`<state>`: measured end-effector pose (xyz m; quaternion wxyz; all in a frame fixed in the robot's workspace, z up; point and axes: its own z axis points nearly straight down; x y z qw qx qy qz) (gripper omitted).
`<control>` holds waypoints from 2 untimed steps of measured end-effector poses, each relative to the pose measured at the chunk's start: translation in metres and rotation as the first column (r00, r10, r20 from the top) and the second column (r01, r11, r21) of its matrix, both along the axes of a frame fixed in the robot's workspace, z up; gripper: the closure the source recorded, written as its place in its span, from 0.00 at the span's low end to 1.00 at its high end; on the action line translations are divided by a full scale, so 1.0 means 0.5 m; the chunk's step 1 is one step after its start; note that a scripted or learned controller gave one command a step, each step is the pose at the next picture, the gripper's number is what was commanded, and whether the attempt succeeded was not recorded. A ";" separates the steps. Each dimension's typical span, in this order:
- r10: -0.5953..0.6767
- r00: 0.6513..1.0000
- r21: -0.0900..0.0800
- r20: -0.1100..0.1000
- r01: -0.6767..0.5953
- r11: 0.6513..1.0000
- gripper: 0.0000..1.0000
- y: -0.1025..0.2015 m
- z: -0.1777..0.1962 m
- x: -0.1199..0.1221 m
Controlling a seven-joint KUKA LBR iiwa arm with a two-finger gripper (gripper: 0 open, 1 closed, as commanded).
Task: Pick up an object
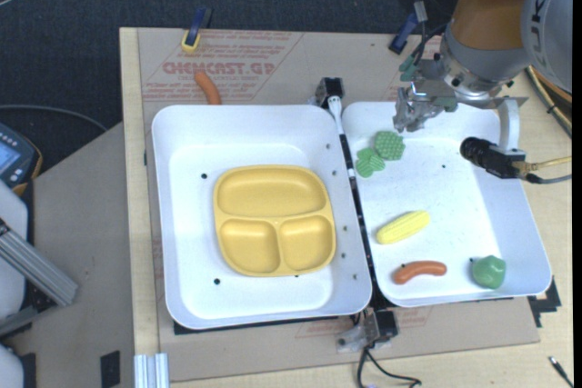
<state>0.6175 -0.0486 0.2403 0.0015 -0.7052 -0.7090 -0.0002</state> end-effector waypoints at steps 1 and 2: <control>0.000 1.000 0.000 -0.002 0.000 1.000 1.00 0.116 -0.009 -0.033; -0.004 1.000 -0.002 -0.002 0.004 1.000 1.00 0.143 -0.039 -0.028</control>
